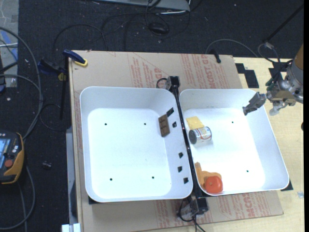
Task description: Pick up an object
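My gripper hovers over the far right rim of the right bin. Its two fingers are spread apart, so it is open, and nothing sits between them. A yellow block lies near the bin's left wall. Just in front of it, a small silver can lies on its side and touches the block. An orange-red object rests in the near left corner. All three are well to the left of the gripper. In the left bin, a brown bar leans by the right wall.
A black divider with clips runs between the two bins. The bins stand on a cardboard sheet. Cables and a blue-yellow clamp lie beyond the far edge, and a handheld pendant sits at the far left.
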Motion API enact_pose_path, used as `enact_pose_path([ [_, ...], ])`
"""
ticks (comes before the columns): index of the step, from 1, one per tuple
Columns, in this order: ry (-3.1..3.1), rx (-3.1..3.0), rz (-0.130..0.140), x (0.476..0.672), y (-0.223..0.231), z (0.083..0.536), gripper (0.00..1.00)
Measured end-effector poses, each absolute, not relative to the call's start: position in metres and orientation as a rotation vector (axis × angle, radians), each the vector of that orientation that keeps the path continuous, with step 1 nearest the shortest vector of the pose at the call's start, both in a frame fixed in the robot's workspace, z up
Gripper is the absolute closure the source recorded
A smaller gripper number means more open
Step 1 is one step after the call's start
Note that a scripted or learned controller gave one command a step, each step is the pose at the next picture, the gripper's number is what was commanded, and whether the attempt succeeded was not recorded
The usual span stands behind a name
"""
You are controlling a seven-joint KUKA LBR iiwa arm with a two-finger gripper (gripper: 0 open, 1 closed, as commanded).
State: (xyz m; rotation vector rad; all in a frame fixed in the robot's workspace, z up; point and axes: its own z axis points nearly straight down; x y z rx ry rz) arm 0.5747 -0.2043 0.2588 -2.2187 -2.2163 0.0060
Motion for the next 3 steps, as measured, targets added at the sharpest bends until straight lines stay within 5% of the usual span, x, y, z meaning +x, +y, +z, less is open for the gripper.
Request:
enact_pose_path([
  [1, -2.222, -2.222, 0.000, 0.576, -0.204, 0.262, 0.00],
  [3, -2.218, -2.219, 0.004, 0.565, -0.211, 0.146, 0.00],
])
